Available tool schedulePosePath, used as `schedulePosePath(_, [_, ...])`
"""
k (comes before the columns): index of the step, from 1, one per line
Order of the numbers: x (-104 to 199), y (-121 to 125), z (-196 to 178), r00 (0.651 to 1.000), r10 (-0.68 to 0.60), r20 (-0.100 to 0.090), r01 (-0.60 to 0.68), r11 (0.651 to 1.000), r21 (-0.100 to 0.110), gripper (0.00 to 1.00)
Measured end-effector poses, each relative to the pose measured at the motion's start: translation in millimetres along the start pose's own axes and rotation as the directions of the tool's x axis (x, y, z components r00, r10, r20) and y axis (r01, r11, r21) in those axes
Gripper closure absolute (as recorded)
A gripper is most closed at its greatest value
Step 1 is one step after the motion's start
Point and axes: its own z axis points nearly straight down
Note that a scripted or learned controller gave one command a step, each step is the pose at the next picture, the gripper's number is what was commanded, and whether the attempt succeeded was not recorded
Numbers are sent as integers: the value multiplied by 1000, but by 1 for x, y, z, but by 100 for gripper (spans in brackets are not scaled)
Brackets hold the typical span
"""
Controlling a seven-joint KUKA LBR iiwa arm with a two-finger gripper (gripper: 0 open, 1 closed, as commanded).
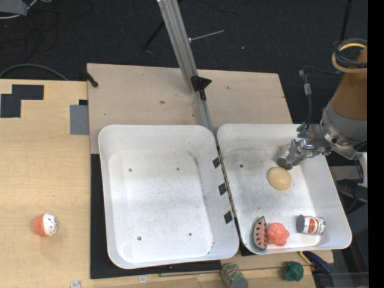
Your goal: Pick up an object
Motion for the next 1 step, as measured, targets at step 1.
schedulePosePath(1, [51, 2, -8, 1000, -3, -3, 3, 1000, 4, 100])
